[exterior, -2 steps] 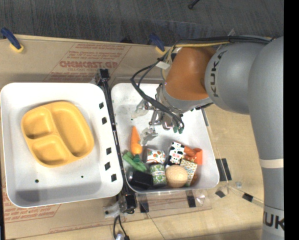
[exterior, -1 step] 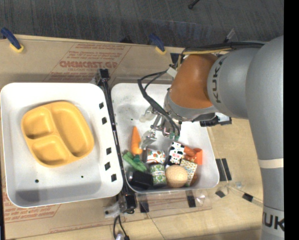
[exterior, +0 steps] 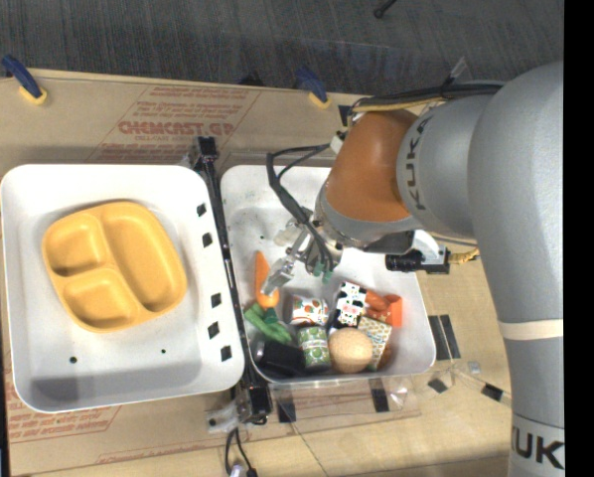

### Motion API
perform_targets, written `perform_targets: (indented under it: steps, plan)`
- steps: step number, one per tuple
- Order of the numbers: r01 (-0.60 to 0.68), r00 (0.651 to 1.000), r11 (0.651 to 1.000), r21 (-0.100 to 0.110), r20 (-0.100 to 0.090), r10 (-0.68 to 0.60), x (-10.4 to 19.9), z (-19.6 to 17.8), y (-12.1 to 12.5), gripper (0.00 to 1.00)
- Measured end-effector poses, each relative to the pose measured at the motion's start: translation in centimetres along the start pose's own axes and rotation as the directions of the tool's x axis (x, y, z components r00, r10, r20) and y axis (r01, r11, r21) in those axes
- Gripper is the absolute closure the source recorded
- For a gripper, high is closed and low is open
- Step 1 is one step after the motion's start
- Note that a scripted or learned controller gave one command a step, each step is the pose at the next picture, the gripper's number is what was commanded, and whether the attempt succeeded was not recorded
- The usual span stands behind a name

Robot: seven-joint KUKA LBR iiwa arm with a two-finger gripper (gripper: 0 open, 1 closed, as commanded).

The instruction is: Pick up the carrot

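Fingers [exterior: 289, 266] just above the carrot [exterior: 262, 269] in the right bin [exterior: 239, 195], grip state unclear.

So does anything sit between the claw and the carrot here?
Nothing visible does. The claw hangs just right of the slim orange carrot in the right shallow white bin, with bare bin floor between; the other toys lie nearer the front wall.
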State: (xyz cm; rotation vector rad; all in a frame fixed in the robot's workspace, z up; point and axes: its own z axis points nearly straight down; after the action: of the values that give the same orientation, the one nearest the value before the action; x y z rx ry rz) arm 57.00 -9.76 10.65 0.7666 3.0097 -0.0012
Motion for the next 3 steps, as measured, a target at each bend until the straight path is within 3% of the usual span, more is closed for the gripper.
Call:
perform_targets:
  steps: [1,2,3]
  plan:
    - [-0.374,0.927,0.927,0.006,-0.005,0.374,0.6,0.1,-0.8,0.00]
    - [-0.366,0.931,0.931,0.004,-0.005,0.366,0.5,-1.0,-0.6,1.00]
    - [-0.433,0.901,0.901,0.021,-0.025,0.434,-1.3,1.4,0.7,1.00]
